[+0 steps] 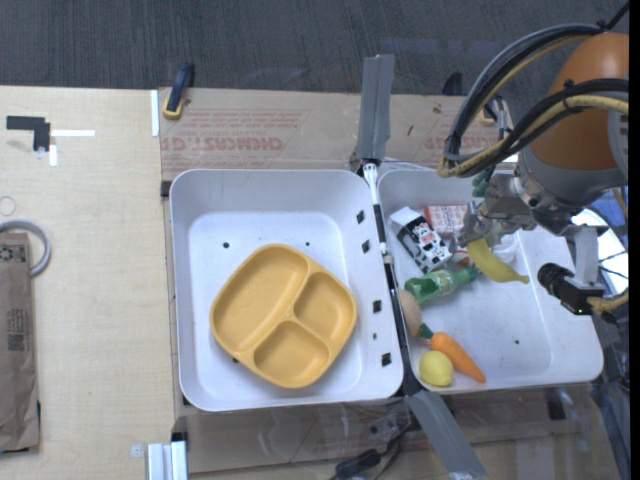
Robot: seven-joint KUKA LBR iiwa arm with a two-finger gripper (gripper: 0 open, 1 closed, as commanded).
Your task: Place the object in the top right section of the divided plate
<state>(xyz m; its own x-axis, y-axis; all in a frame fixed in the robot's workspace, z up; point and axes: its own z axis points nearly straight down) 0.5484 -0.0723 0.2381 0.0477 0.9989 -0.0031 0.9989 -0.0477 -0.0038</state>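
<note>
- The task's thing is not named; the banana (pixel 497 262) is judged the likeliest target, since the gripper (pixel 487 226) is seen directly over its far end. The banana lies in the right bin (pixel 560 363), towards the far side, with its near end curving right.
- Whether the gripper is open or closed cannot be told; no object can be confirmed as held.
- Close to the banana are a green packet (pixel 440 284) just to its left and a black-and-white carton (pixel 421 240) further left. A carrot (pixel 457 355) and a lemon (pixel 436 369) lie at the near edge, well apart from it.
- The divided plate (pixel 284 315) rests in the left bin (pixel 200 218), set at a slant. Its top right section (pixel 324 305) is taken to be the smaller compartment on the right.
- Step judged in hand: the grasp. A centred grip across the banana's narrow body is advised, with the green packet kept out of the closing path.
- A clear lift above the wall between the bins is needed before any travel left.
- Release should be made low over the right compartment, so that the curved fruit is not left across a ridge.
</note>
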